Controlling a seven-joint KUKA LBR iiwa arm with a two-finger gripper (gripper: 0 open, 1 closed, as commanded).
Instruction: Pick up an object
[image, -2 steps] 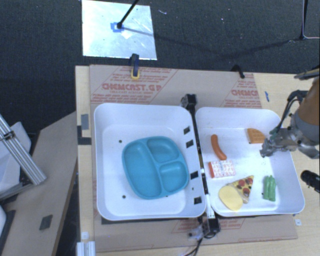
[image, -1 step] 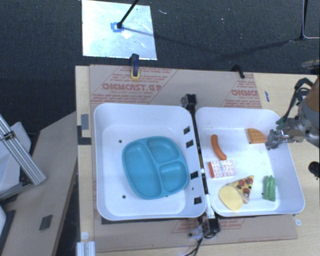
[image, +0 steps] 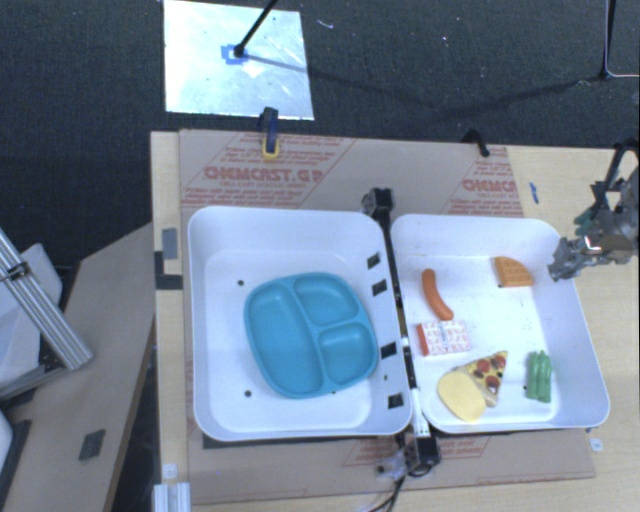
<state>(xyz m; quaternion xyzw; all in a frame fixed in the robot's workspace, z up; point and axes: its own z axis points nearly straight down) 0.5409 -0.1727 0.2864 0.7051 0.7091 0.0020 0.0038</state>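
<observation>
White bins: two shallow bins side by side on the bench; left bin (image: 215, 240), right bin (image: 580, 370), with their inner walls meeting down the middle.
Left bin holds: a blue plate (image: 310, 333) with three compartments, lying flat near the bin's centre.
Right bin holds: six small toy foods, all lying on the floor of the bin.
Sausage (image: 437, 294): orange-red, near the left wall of the right bin, towards the far end.
Bread slice (image: 512, 271): orange wedge, near the far right corner of that bin, the item closest to the gripper.
Cracker block (image: 443, 337): white with red dots, just below the sausage.
Pizza slice (image: 488, 371): lies between the cracker block and the green beans, touching the yellow piece.
Yellow piece (image: 461, 396): rounded, near the front wall.
Green beans (image: 539, 376): by the right wall, apart from the pizza slice.
Gripper (image: 578, 252): at the far right rim of the right bin, just beside the bread slice but not touching it; nothing between its fingers, and whether it is wide or narrow cannot be told from this angle.
Under the bins: brown cardboard (image: 330, 170) with red lettering.
</observation>
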